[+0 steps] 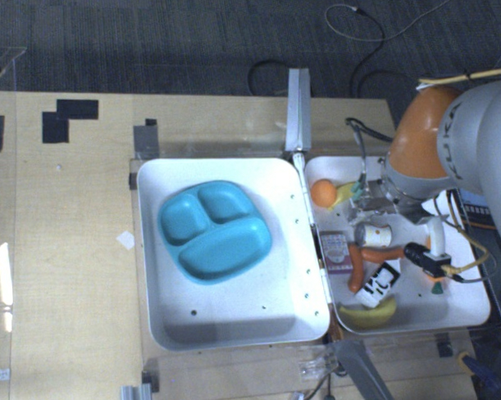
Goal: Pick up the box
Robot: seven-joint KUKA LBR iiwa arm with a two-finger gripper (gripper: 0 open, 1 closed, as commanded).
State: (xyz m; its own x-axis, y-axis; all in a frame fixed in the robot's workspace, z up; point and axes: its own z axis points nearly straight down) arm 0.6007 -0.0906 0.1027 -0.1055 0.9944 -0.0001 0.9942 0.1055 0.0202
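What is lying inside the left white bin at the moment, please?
A blue three-compartment plate lies in the left bin, toward its far side, with nothing visible in its compartments. Whatever sits beneath the plate is covered.

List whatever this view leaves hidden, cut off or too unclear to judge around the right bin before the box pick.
- Tool: its fingers lie under the grey arm's wrist, so their state cannot be read.
- Small printed box: its label is too small to read, and the orange stick partly covers it.
- Yellow banana: the black-and-white carton overlaps its middle.
- Right white bin: the arm hides its far right part.
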